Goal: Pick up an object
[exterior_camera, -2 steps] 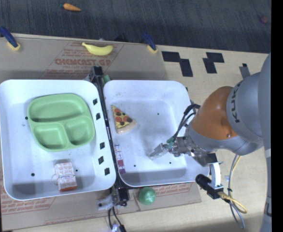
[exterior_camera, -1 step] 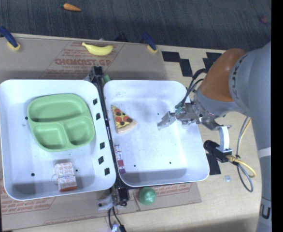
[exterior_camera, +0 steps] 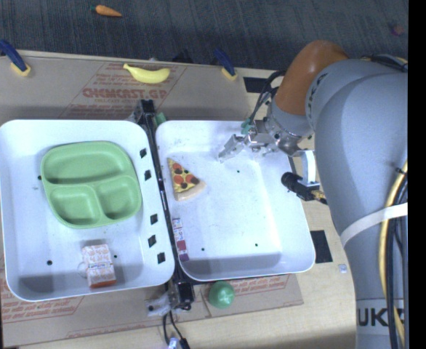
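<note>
A toy pizza slice (exterior_camera: 185,179) lies in the right bin (exterior_camera: 235,257), near its left wall. My gripper (exterior_camera: 229,150) hangs over the far part of that bin, to the right of the slice and apart from it. Its fingers are spread and nothing sits between them. In the left bin (exterior_camera: 17,217) rests a green divided plate (exterior_camera: 91,182), and a small wrapped snack packet (exterior_camera: 98,264) lies near that bin's front edge.
A toy banana (exterior_camera: 147,72) lies on the cardboard behind the bins. A green ball (exterior_camera: 221,294) sits on the bench in front of the right bin. An orange carrot-like toy (exterior_camera: 108,10) lies on the dark floor at the back. My grey arm (exterior_camera: 351,122) covers the right side.
</note>
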